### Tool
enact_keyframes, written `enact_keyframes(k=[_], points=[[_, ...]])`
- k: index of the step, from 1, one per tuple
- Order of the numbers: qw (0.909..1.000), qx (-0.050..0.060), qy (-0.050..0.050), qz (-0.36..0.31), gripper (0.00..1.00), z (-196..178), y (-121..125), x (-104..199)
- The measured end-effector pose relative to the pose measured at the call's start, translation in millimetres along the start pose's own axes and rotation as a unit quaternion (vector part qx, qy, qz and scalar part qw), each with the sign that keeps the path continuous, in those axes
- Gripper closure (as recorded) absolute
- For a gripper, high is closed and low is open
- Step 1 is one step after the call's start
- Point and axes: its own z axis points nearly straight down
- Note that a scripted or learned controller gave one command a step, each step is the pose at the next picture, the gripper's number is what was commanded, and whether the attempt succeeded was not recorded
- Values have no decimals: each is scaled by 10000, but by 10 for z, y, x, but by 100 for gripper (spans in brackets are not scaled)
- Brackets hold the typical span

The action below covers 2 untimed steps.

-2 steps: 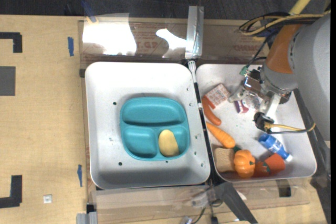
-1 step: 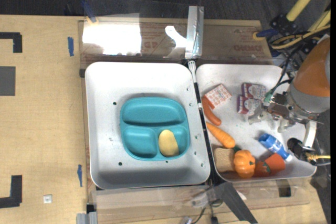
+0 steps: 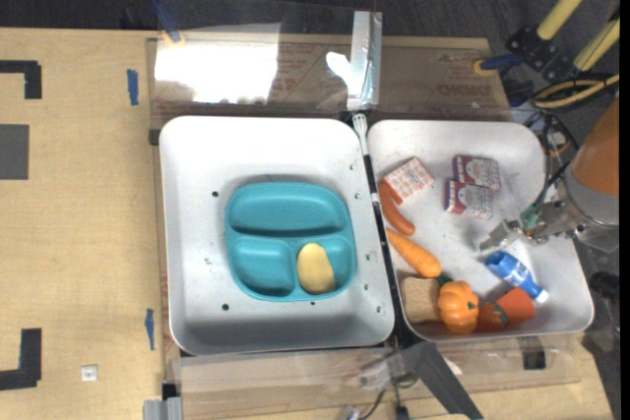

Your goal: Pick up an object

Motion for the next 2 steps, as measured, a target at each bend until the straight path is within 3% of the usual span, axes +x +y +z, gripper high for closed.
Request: enact_keyframes(k=[1,2], points=[[9995,-49,-21,300,0,162,-295,572],[9995,-79,-33,312,100,50,-280,561]])
